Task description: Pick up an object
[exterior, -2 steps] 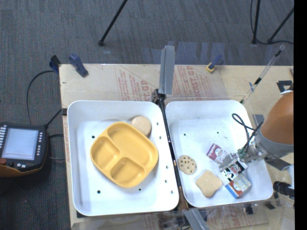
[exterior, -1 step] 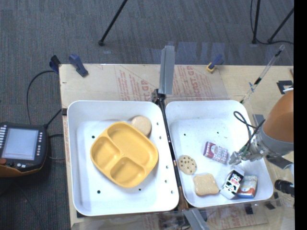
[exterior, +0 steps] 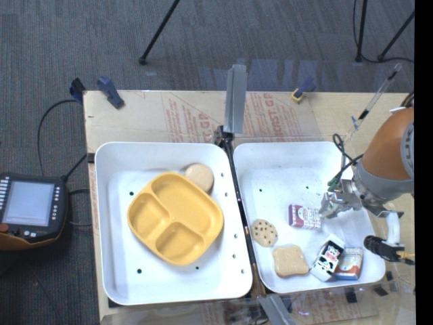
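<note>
My gripper [exterior: 329, 207] hangs over the right bin [exterior: 277, 161], just right of a small red and white carton [exterior: 304, 217] that lies flat. Its tips sit close to the carton's right end, with nothing visibly between them. Near the front of this bin lie a chocolate-chip cookie [exterior: 264, 232], a slice of toast [exterior: 290, 261], a black and white carton [exterior: 328, 258] and an orange and blue carton [exterior: 349, 264]. In the left bin [exterior: 111, 181] rests a yellow divided tray [exterior: 175, 217] with a round beige disc [exterior: 199, 176] at its far edge.
The grey and orange arm [exterior: 392, 161] comes in from the right above the right bin's edge. A metal post [exterior: 235, 100] stands behind the divider between the bins. A handheld pendant [exterior: 30, 208] lies on the floor at left.
</note>
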`<state>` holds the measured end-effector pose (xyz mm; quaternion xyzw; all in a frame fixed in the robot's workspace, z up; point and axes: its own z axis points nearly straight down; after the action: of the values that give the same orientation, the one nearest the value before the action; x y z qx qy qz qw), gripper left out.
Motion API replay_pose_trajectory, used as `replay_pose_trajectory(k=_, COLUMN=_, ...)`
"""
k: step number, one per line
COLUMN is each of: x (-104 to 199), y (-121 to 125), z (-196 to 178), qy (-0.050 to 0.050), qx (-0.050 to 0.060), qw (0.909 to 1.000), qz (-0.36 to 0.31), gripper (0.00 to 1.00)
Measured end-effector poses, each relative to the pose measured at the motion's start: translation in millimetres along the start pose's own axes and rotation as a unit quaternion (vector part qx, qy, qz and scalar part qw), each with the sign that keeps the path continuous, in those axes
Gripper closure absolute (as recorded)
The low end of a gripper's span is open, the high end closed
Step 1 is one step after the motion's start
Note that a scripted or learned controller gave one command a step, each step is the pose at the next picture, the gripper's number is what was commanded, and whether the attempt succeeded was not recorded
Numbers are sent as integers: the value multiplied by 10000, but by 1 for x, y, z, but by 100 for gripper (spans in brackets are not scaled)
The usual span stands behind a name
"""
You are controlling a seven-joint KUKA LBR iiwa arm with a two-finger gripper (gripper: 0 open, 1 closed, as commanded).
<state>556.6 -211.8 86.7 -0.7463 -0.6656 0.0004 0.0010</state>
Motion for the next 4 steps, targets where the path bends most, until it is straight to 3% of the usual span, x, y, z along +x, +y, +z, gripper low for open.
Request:
replay_pose_trajectory(k=1, x=5, y=15, z=0, qy=1, qx=5, qw=9951, qz=992, gripper=100)
replay_pose_trajectory(k=2, x=8, y=-21, z=1, qy=3, qx=26, qw=9592, qz=2826, gripper=100)
replay_pose_trajectory(k=3, x=12, y=-17, z=1, qy=-4, qx=26, qw=8797, qz=4756, gripper=100)
replay_pose_trajectory(k=4, x=-3, y=-30, z=1, qy=-6, qx=25, qw=8106, qz=5856, gripper=100)
